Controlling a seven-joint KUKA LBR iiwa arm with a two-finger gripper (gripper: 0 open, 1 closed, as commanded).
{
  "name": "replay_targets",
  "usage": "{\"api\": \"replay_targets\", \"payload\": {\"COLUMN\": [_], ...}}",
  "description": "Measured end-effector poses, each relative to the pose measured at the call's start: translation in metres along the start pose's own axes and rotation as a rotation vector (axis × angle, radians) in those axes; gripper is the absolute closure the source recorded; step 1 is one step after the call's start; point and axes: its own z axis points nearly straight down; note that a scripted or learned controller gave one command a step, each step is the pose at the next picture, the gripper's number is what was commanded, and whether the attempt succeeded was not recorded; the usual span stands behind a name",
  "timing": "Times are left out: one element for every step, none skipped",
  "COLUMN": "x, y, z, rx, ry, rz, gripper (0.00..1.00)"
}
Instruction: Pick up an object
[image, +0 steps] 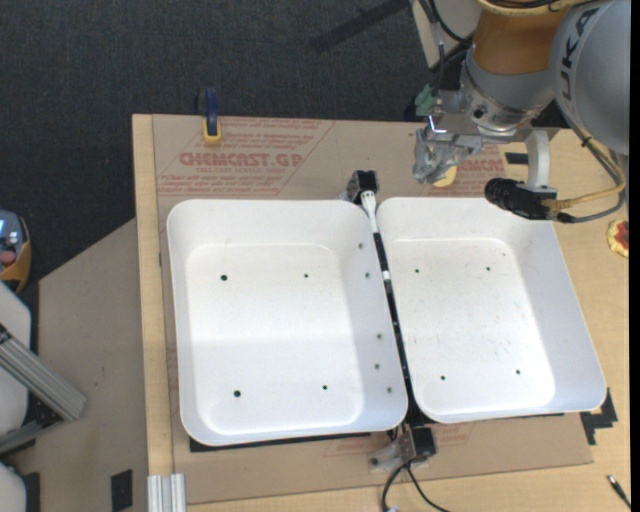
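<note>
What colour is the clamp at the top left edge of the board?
The clamp is blue with a yellow base, seen in the camera view.

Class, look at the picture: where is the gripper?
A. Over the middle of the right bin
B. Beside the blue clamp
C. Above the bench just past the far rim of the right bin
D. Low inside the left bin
C: the gripper hangs over the brown board beyond the far rim of the right bin, apart from the left bin and the clamp.
</note>
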Motion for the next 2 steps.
{"api": "replay_targets", "payload": {"x": [0.107, 0.083], "y": [-0.048, -0.080], "z": [0.085, 0.020], "rx": [0.005, -0.013], "ry": [0.001, -0.003], "rz": [-0.003, 0.010], "gripper": [1.00, 1.00]}}
